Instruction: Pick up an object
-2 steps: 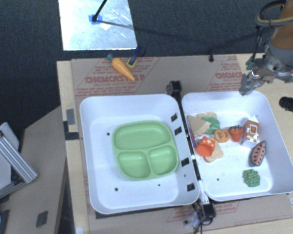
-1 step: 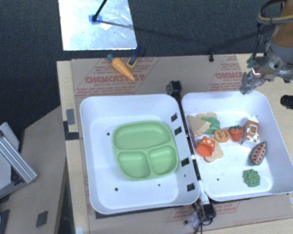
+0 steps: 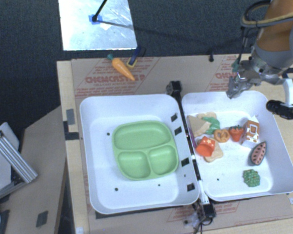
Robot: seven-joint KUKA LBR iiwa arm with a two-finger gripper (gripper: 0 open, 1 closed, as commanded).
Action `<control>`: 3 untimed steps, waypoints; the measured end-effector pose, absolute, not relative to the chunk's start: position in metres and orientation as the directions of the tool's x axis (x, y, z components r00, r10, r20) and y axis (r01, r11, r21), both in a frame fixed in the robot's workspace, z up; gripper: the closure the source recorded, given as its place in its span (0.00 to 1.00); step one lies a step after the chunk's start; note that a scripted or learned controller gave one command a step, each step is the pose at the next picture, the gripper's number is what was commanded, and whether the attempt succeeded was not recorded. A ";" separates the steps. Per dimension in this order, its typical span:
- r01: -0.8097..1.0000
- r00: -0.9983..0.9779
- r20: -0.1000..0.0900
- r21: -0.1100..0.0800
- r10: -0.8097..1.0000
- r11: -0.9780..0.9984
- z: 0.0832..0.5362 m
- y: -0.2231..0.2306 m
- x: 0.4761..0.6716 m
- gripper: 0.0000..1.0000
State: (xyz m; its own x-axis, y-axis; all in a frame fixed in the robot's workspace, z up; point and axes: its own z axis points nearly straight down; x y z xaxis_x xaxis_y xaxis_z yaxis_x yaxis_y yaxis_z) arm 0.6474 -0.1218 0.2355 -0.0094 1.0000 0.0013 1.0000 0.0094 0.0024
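Meanwhile, the gripper (image 3: 234,92) is hovering over the far rim of the right bin (image 3: 282,179); its finger state cannot be told. The toy foods (image 3: 223,135) are lying clustered mid-bin, probably light, stiff and slippery. The lone green broccoli piece (image 3: 251,177) is likely offering the clearest grasp across its sides.

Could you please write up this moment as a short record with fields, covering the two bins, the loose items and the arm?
left bin: holds a green divided tray
right bin: holds small toy foods, including a red piece, an orange piece, a tomato-like piece, a brown oval piece and a green broccoli-like piece
outside the bins: toy carrot on the bench behind the left bin
gripper: above the right bin's far edge, nothing seen between its fingers
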 end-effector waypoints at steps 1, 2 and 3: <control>1.000 -0.009 0.002 0.000 1.000 0.009 0.225 -0.074 0.631 1.00; 1.000 -0.010 0.003 0.000 1.000 0.010 0.234 -0.021 0.610 1.00; 1.000 -0.009 0.002 -0.001 1.000 0.009 0.240 0.021 0.582 1.00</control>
State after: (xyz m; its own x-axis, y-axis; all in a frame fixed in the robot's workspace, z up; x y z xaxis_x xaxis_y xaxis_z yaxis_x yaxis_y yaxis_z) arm 0.5818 0.0214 0.2400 -0.0091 1.0000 0.0023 1.0000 0.0091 -0.0010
